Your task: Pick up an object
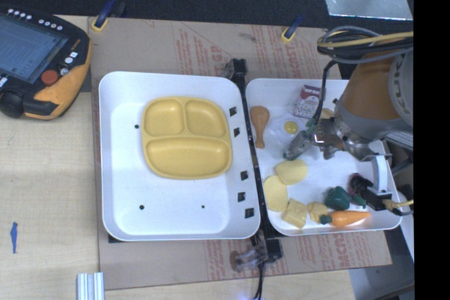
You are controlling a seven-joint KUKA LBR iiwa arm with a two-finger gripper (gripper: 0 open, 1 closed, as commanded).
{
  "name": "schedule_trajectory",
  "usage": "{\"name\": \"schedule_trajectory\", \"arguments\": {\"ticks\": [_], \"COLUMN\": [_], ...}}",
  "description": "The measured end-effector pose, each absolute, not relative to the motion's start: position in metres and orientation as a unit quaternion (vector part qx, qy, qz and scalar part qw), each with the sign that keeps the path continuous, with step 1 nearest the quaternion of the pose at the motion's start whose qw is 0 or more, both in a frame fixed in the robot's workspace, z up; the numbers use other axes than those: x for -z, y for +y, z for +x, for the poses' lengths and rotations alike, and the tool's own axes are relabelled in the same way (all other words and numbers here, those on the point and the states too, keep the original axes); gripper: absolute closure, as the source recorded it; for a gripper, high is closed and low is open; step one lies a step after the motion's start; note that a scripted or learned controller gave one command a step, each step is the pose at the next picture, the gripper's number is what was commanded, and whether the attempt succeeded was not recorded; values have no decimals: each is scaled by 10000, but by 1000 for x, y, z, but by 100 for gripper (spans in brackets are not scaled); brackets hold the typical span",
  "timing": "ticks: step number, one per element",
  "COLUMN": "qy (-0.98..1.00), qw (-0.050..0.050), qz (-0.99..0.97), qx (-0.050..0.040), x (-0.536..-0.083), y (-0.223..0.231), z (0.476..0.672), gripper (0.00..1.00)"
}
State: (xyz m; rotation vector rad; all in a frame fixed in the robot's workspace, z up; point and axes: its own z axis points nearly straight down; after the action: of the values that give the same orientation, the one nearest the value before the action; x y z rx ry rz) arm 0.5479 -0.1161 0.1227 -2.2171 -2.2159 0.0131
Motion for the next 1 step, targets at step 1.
{"name": "schedule_trajectory", "arguments": {"ticks": [1], "qy": [-7080], "qw": [32], "qz": [-7062], "qx": [-13], "x": [-91], "y": [-94], "z": [501], "gripper": [0]}}
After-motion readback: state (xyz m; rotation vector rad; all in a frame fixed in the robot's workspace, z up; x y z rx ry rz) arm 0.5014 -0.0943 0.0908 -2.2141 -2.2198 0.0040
